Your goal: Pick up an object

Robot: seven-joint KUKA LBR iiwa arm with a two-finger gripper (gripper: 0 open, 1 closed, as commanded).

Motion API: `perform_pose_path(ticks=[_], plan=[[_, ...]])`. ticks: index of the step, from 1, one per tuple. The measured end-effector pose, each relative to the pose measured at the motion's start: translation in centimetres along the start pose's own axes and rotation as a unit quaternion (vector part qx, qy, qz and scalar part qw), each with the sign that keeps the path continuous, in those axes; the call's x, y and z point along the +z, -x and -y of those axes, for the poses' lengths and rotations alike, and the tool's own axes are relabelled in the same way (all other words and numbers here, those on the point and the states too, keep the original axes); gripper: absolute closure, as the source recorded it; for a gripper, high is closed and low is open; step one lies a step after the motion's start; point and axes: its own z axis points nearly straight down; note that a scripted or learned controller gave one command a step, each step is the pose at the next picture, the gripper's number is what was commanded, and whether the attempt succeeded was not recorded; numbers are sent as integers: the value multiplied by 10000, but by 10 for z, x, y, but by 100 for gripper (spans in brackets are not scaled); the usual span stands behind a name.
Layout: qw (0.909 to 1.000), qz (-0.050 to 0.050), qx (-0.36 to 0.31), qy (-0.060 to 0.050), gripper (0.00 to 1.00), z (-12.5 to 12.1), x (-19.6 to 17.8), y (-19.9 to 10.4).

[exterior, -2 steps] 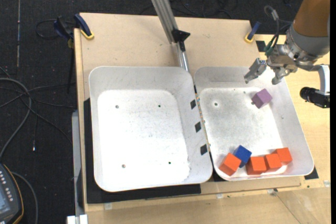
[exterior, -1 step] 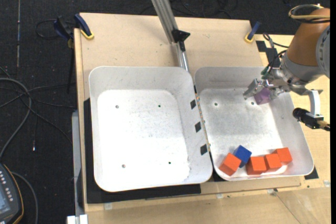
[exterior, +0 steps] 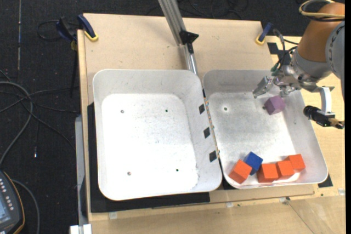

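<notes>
Looking down through the camera view, I see my end effector [exterior: 272,90] over the far part of the right bin [exterior: 312,142], a purple block [exterior: 275,104] just below its fingers; I cannot tell whether they grip it or how wide they stand. Along that bin's near wall lie three orange blocks [exterior: 268,171] and a blue block [exterior: 253,160], while the left bin [exterior: 98,118] sits beside it on the table [exterior: 142,46].

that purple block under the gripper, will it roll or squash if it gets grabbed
The purple block looks flat-faced and boxy, so it probably slides rather than rolls. Its crisp edges suggest it is stiff. Being small, it is likely light and may skid across the smooth right bin.
</notes>
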Motion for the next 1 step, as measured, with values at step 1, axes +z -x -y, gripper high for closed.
perform_pose_path(ticks=[1], plan=[[10000,10,-20,12,0,5,2,2]])
